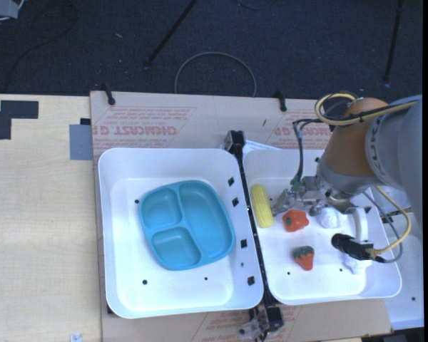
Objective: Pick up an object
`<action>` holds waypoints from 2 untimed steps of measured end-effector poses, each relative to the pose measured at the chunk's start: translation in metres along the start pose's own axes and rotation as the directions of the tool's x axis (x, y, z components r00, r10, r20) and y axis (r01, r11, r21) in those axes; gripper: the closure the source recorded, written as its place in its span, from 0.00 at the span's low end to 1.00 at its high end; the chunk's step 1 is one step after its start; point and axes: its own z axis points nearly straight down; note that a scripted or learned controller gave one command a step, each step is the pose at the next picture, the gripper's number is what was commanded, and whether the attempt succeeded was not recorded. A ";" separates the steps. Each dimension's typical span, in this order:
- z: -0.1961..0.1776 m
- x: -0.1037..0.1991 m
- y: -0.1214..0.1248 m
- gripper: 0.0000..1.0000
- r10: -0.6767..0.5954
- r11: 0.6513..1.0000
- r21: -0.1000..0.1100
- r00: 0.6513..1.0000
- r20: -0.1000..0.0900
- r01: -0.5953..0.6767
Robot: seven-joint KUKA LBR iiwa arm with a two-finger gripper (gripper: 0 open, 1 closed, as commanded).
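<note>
In the right bin point(385, 285) lie a yellow corn cob point(261, 205), a red-orange pepper point(295, 221) and a red strawberry-like toy point(304, 257). My gripper point(299, 202) is down in this bin, just behind the pepper and to the right of the corn. Its fingers stand open, spread to either side above the pepper, and nothing is between them. The grey arm with its orange band point(351, 147) reaches in from the right and hides the bin's far right part.
The left bin point(121, 276) holds a blue divided plate point(186, 224). White lumps point(329, 218) point(353, 265) lie by the arm in the right bin. A black fitting point(348, 244) with yellow cable hangs over that bin. A black divider point(247, 219) separates the bins.
</note>
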 end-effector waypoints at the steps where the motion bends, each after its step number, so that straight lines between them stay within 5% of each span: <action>1: -0.013 -0.001 0.000 1.00 0.003 1.000 -0.001 1.000 0.000 -0.003; 2: -0.057 0.001 -0.004 1.00 0.002 1.000 -0.005 1.000 0.001 -0.002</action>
